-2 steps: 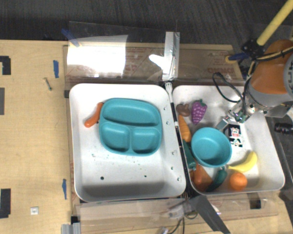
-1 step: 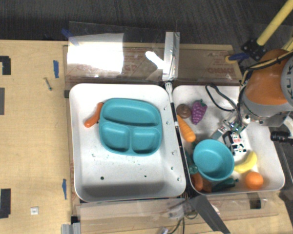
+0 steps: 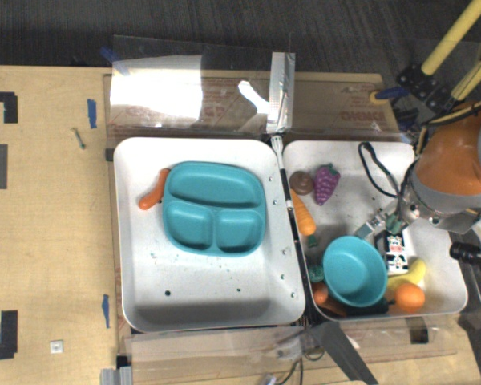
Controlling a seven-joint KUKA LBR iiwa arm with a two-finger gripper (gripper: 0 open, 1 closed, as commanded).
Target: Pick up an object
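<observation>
Over the right bin, my tool hangs beside the teal bowl; I cannot tell its grip.

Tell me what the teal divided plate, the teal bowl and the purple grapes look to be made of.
Divided plate: seemingly moulded plastic, matte, uniform teal with soft rounded compartment ridges. Bowl: likely the same plastic, smooth, with a faint sheen inside. Grapes: probably toy plastic or rubber, one even purple, bumpy moulded surface; the look leaves hard or soft open.
</observation>
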